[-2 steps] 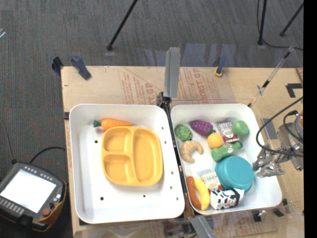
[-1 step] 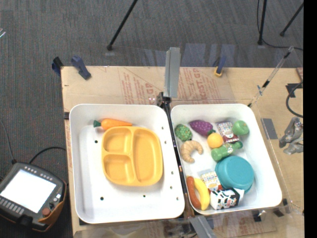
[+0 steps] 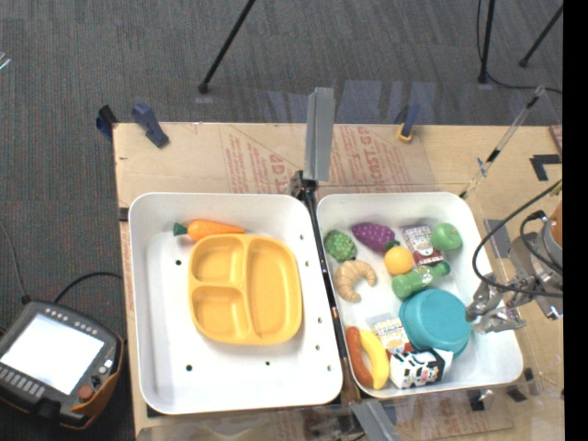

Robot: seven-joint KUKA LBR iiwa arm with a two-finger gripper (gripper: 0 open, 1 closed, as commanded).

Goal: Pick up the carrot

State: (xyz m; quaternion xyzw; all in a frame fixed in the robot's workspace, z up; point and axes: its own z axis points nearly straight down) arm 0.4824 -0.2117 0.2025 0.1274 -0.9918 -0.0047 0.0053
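The carrot, orange with a green top, lies flat in the left bin at its far edge, pointing right. It rests just beyond the yellow divided plate, close to the plate's rim. My gripper hangs at the right edge of the right bin, beside a teal bowl and far from the carrot. Nothing can be seen held in it.
The right bin holds several toy foods: broccoli, purple grapes, a croissant, a green apple, a juice box, a banana and a milk carton. A grey post stands behind the bins.
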